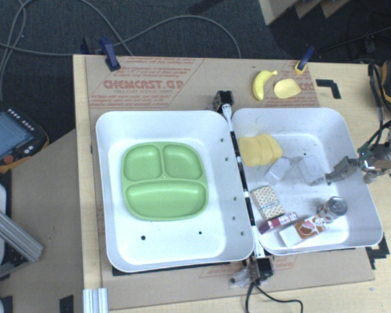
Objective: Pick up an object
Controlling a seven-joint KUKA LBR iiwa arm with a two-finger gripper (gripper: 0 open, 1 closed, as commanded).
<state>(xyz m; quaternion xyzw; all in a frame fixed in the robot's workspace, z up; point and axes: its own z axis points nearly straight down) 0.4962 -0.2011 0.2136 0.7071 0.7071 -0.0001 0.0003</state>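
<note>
Here the gripper (339, 170) sits low at the right bin's (352, 126) 3 o'clock edge; whether it is released or clenched cannot be told. Right bin contents: yellow cloth (259, 149) at 10 o'clock against the dividing wall, two clear plastic pieces (278, 169) mid-bin, checkered packet (267, 201), maroon bar (277, 223), brown packet (307, 227) and small can (332, 208) crowding the 6 o'clock rim. Open floor at 12 to 2 o'clock. Left bin (111, 188) holds a green divided tray (164, 180), centred, margins free all round
</note>
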